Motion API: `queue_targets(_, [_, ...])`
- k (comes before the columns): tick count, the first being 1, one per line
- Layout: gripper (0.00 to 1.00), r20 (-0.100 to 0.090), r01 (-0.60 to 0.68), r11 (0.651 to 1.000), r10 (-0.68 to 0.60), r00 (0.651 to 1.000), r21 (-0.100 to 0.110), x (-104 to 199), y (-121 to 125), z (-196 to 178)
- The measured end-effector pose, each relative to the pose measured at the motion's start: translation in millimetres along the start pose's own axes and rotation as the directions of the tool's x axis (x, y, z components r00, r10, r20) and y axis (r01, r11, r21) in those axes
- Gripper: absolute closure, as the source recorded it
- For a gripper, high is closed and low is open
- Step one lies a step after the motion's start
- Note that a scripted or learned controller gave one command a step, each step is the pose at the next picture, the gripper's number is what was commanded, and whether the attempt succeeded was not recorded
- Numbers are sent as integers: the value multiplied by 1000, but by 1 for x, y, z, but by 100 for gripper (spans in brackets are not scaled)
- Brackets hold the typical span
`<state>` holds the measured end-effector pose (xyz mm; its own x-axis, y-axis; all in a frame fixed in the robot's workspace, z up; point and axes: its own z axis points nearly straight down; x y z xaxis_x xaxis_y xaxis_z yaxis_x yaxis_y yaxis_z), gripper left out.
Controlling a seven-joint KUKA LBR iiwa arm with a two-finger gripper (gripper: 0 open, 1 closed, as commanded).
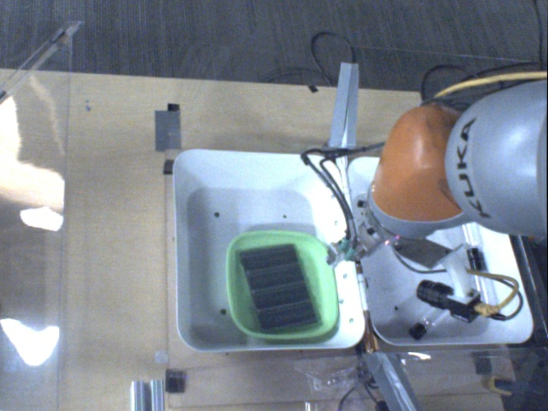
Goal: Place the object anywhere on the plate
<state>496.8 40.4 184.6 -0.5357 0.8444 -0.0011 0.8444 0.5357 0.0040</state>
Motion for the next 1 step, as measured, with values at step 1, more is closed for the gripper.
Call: queue_targets(1, [0, 0, -1, 1000, 1, 1000, 0, 0, 0, 0])
